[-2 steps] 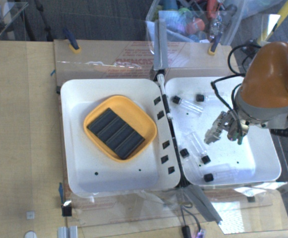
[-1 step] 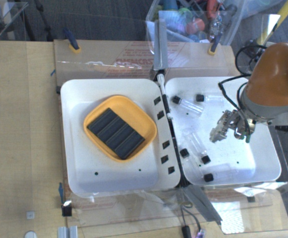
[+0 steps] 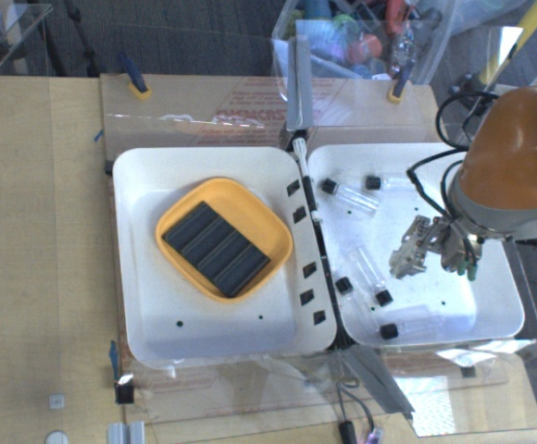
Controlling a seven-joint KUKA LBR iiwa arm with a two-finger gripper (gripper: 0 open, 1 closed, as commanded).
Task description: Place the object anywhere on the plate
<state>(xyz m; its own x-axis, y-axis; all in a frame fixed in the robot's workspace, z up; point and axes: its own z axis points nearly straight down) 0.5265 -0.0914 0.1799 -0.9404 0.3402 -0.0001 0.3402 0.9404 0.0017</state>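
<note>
Nearest, the bench [image 3: 28, 276] lies bare and wide to the left of the bins, with cables trailing off its front edge below the seam. The left bin [image 3: 139, 336] has a strip of free white floor along its near wall. The right bin [image 3: 502, 320] holds a capped clear tube [image 3: 415, 324] lying close to its near wall.

Further in, the plate [image 3: 273, 222] sits in the middle of the left bin, turned corner-on, with white floor showing on all sides and its right corner nearest the seam [image 3: 307, 248] between the bins. The block [image 3: 218, 245], dark and ribbed, lies flat on the plate, inside the rim.

In the right bin the gripper [image 3: 418, 257] hangs over the middle floor, just right of a second tube [image 3: 370, 280]; whether it is open or shut cannot be told, and nothing is seen in it. The arm [image 3: 509, 155] covers the bin's right side.

A third tube [image 3: 354, 195] lies toward the far wall. Beyond the bins are a cardboard sheet [image 3: 204, 104] and a clear box [image 3: 370, 17] of bright items.
</note>
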